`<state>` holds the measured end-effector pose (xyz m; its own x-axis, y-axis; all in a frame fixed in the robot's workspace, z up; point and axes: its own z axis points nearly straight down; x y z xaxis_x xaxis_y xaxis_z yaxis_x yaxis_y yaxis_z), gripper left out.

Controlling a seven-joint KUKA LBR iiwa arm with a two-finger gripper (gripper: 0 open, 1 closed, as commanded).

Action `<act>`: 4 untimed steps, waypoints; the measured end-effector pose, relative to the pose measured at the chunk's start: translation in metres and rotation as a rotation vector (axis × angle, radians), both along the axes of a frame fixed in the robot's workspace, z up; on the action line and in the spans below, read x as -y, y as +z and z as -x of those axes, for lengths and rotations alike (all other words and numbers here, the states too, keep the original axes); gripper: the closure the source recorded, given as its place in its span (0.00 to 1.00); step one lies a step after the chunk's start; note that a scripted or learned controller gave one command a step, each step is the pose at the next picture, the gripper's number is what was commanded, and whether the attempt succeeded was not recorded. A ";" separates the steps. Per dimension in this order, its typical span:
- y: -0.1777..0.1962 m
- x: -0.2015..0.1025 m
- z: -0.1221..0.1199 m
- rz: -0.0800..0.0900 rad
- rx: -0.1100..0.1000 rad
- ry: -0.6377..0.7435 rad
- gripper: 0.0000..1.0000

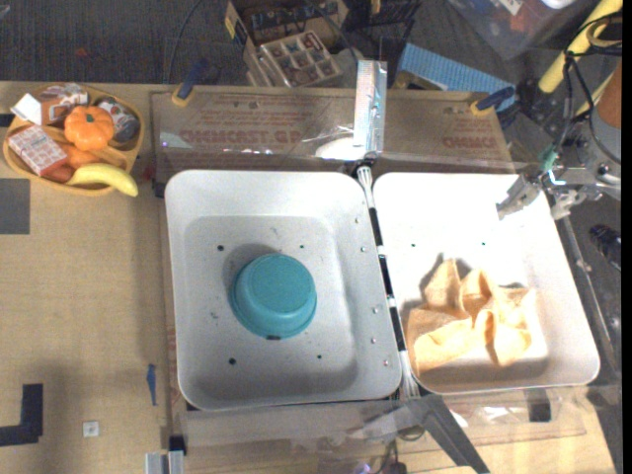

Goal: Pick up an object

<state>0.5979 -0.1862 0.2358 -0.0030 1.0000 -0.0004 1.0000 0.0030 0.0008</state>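
Gripper (520,194) sits over your right bin's (573,358) far edge, fingers too unclear to judge, with crumpled yellow cloth (476,316) below and teal bowl (275,295) in the left bin (188,265).

bins: 2 (188,200) | teal bowl: 1 (275,295) | yellow cloth: 1 (477,319) (crumpled) | fruit basket: 1 (20,154)

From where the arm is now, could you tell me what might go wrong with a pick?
1. The gripper sits at the right bin's far right rim, well away from the crumpled yellow cloth; a straight descent would likely meet bare floor.
2. The cloth is soft and bunched, so a grasp may catch only a fold and slip.
3. The teal bowl looks wide and rounded, likely hard to grip.
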 end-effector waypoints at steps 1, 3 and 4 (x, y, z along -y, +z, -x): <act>-0.085 -0.021 0.035 0.000 0.000 0.208 0.00; -0.133 -0.027 0.069 0.004 0.020 0.304 1.00; -0.037 -0.069 0.048 0.001 0.001 0.256 1.00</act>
